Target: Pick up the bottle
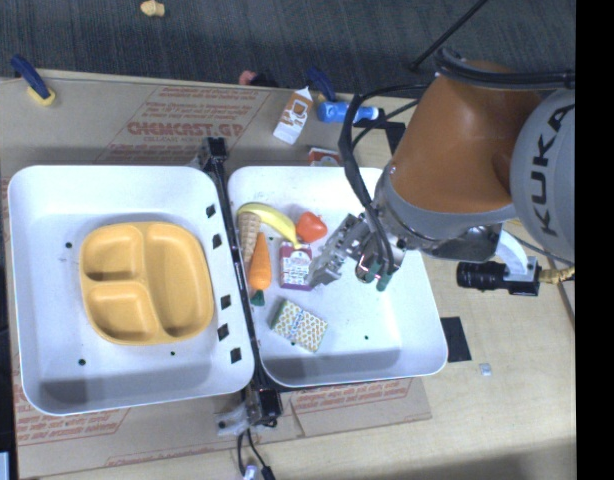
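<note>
A small dark-red bottle with a white label [295,266] lies in the right bin [407,338], between an orange carrot [259,259] and my gripper [334,257]. The gripper hangs low over the middle of that bin, its tip pointing left and just right of the bottle, close to or touching its edge. I see nothing held in it. The grey arm with its orange band [457,143] covers the bin's right rear part.
Also in the right bin are a yellow banana [270,219], a red fruit [310,227] and a patterned pouch [297,325]. The left bin [37,268] holds a yellow divided plate [147,280]. A black divider [230,258] runs between the bins.
</note>
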You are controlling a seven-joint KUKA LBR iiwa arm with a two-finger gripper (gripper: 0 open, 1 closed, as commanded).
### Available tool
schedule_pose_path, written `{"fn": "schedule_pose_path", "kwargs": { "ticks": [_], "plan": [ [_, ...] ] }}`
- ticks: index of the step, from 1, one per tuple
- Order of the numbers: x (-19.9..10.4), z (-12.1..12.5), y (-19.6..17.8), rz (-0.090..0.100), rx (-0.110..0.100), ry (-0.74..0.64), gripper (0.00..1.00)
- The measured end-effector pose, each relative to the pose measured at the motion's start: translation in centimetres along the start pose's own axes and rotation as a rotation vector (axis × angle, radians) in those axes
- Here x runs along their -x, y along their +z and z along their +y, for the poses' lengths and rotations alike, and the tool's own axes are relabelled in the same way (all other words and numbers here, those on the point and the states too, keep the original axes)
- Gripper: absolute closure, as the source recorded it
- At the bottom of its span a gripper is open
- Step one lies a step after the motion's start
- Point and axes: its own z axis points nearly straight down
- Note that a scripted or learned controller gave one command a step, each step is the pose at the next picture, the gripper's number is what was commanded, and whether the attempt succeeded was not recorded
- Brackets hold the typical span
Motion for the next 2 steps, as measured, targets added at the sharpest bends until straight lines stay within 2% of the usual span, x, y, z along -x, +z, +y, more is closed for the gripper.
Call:
{"fn": "schedule_pose_path", "kwargs": {
  "ticks": [1, 2],
  "plan": [
    [-3.1, 4.2, 5.7, 0.004, -0.001, -0.248, 1.00],
    [-6.5, 9.0, 8.8, 0.005, -0.002, -0.470, 1.00]
  ]
}}
